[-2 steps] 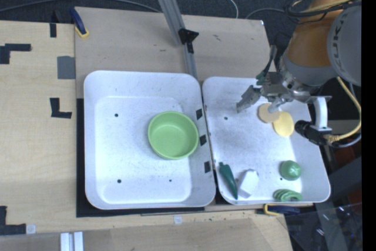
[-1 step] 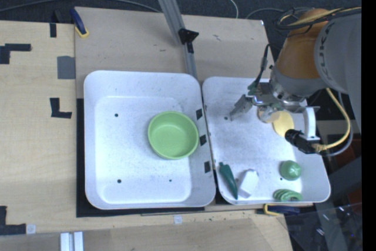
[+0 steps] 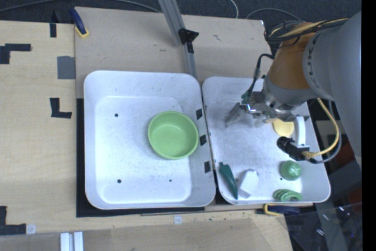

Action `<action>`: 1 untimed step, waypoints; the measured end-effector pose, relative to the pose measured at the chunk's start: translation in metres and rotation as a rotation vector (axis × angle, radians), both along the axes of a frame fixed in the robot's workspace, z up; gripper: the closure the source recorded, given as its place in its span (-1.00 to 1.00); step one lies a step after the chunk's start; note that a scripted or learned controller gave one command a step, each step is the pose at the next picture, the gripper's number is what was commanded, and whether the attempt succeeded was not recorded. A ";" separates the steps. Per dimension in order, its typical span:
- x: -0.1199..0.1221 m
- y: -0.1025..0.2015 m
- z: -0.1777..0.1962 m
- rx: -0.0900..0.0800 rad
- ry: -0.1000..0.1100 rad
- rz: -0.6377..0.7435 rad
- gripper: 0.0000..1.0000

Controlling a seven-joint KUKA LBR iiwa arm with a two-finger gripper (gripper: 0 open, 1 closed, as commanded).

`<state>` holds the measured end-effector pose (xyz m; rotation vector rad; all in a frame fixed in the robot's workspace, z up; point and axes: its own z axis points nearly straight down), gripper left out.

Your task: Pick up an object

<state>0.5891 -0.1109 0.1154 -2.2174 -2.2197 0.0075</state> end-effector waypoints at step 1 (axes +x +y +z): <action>0.001 0.001 0.013 0.001 -0.003 0.001 1.00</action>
